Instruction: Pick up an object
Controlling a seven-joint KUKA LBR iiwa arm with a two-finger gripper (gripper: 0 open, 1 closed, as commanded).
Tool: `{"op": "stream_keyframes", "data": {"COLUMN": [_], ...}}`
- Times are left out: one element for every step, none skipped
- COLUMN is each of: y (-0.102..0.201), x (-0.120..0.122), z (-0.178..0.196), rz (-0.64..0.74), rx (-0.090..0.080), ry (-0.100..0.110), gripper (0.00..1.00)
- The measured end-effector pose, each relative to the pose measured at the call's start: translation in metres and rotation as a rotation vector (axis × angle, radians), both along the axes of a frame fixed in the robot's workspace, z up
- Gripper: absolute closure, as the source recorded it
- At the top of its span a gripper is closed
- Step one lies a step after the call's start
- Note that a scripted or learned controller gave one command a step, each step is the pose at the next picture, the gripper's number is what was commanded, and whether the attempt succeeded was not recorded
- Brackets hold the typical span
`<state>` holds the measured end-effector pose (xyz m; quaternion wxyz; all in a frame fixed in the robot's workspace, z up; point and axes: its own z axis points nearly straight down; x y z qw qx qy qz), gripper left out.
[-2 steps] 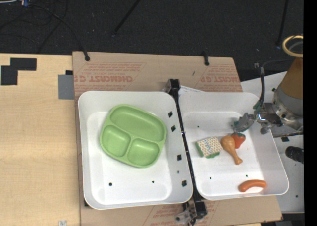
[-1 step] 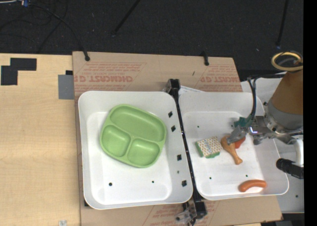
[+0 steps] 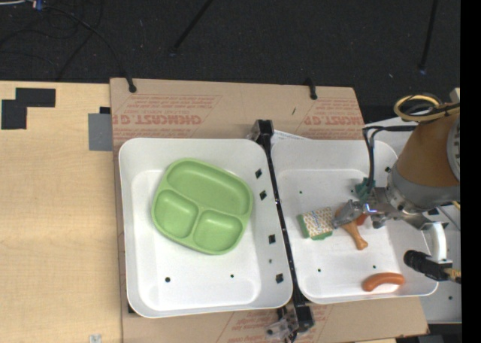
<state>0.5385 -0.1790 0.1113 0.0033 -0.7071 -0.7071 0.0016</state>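
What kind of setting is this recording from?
Most likely a robotics lab bench set up for grasping trials: two white bins on cardboard, loose cables behind, and the arm's tool over small test objects.

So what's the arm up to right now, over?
Gripper low in right bin, at the orange tool. Grip unclear. Sponge beside it, sausage near front.

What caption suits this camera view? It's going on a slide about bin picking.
KUKA gripper hovers over small items in the right bin; a green divided plate lies in the left bin.
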Motion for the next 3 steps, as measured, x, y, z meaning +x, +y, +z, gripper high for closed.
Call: {"op": "stream_keyframes", "data": {"y": [0.001, 0.000, -0.002], "x": [0.000, 0.000, 0.001], "z": [-0.025, -0.013, 0.029], "rz": [-0.001, -0.003, 0.000], "rx": [-0.001, -0.001, -0.003], "ry": [-0.003, -0.003, -0.008], "gripper": [0.00, 1.00, 1.00]}}
